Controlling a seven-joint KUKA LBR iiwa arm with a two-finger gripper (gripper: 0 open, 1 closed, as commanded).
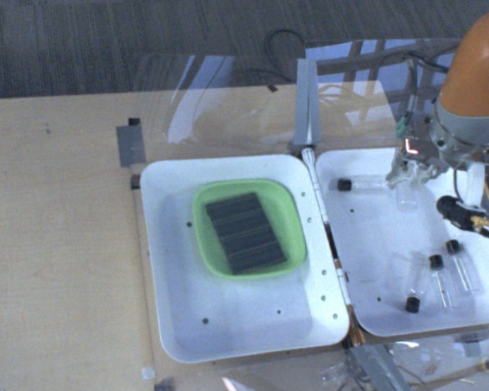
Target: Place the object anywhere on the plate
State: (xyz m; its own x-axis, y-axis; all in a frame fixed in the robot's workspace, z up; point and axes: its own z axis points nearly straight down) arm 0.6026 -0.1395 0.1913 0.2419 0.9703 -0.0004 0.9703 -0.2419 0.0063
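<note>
Already a dark ribbed block (245,232) (ridged) lies on the green plate (205,238).

A dark ridged block (246,232) lies in the frame's middle. Two white bins (180,327) sit side by side on the wooden bench (51,254).

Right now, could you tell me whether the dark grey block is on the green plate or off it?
On it. The dark grey block lies flat inside the green plate, in the left bin.
</note>
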